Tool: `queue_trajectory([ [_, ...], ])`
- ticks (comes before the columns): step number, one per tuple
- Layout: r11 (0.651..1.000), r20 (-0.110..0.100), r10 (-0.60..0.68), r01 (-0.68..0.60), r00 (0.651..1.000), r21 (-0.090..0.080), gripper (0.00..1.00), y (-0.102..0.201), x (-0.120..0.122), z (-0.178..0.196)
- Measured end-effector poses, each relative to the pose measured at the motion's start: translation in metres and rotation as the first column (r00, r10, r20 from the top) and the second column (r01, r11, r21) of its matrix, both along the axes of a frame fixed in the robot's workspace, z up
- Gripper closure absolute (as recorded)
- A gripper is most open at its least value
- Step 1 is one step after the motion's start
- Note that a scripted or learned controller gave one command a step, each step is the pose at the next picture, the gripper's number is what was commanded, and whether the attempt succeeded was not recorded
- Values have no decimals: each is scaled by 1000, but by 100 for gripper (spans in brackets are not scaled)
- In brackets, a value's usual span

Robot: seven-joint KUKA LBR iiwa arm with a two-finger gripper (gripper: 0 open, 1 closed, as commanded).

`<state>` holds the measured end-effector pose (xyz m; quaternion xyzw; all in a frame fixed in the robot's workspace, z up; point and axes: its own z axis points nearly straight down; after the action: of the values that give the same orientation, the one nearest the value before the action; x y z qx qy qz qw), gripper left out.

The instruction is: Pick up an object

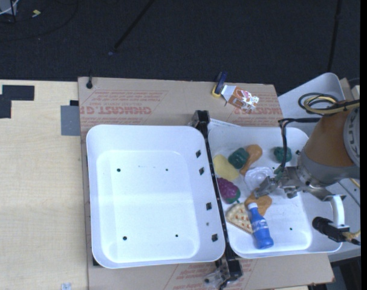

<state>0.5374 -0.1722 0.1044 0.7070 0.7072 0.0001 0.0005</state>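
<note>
We see the gripper [269,185] low in the right bin [295,237], among a blue bottle [260,225], purple toy [228,190] and waffle piece [239,217]. We cannot tell how its jaws stand.

Pale wood bench [32,180], brown cardboard sheet [147,104] on it, two white bins [95,162] side by side on the cardboard

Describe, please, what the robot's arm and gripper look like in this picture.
The arm is thick and rounded, grey with a broad orange band above the wrist. Black cables loop beside it. The gripper is a small assembly of grey metal and dark parts.
</note>
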Motion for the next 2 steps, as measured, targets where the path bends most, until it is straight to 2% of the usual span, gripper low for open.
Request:
queue_trajectory([
  [1,1000,1,5,-5,1000,1,0,41,73,-17],
  [2,1000,-5,-2,2,1000,0,0,8,50,-17],
])
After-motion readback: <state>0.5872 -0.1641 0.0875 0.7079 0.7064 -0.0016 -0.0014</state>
